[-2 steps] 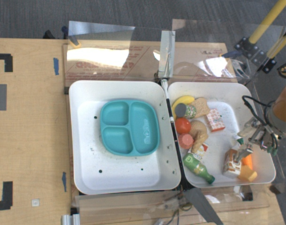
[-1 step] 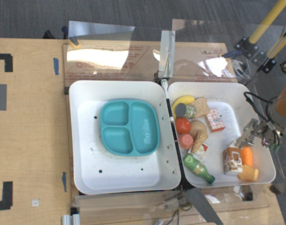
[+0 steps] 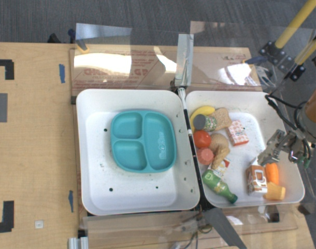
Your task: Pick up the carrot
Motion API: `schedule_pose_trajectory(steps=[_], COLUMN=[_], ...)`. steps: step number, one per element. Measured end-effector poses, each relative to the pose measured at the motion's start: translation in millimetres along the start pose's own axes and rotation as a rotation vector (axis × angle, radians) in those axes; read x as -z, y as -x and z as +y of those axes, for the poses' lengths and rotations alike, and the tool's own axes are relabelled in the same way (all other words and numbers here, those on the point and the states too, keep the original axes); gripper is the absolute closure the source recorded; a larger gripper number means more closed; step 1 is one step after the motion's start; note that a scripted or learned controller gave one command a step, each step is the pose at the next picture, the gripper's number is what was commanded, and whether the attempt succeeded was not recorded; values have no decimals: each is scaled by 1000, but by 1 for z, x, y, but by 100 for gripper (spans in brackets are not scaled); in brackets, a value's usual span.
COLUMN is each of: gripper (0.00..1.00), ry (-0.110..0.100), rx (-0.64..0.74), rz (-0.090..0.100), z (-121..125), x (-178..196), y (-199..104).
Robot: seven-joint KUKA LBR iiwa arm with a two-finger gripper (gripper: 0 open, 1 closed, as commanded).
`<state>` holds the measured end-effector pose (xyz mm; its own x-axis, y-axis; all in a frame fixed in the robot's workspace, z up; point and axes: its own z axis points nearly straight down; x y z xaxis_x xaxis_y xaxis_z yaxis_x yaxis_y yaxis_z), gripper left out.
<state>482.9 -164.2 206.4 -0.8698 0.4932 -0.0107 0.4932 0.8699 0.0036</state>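
The carrot (image 3: 272, 173), a short orange piece, lies near the front right corner of the right bin (image 3: 251, 111). It rests between an orange-and-white carton (image 3: 256, 180) on its left and a yellow-orange wedge (image 3: 275, 192) just in front of it. My gripper (image 3: 269, 153) hangs just above and behind the carrot, reaching in from the right, and nothing shows in its grasp. The metal wrist parts (image 3: 287, 143) hide the bin wall behind them.
A teal divided plate (image 3: 144, 140) fills the middle of the left bin (image 3: 90, 154). The right bin's left half holds a banana (image 3: 203, 111), tomato (image 3: 202, 138), drumstick (image 3: 219, 145), green bottle (image 3: 218, 184) and a red-white carton (image 3: 238, 134).
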Motion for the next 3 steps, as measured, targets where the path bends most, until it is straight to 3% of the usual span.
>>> schedule_pose_trajectory(steps=[1, 2, 3], gripper=[100, 100, 100], ry=[-2, -2, -4], rx=[-57, 110, 50], rz=[2, -7, 20], z=[55, -18, -51], x=[3, 165, -22], y=[-15, 38, 30])
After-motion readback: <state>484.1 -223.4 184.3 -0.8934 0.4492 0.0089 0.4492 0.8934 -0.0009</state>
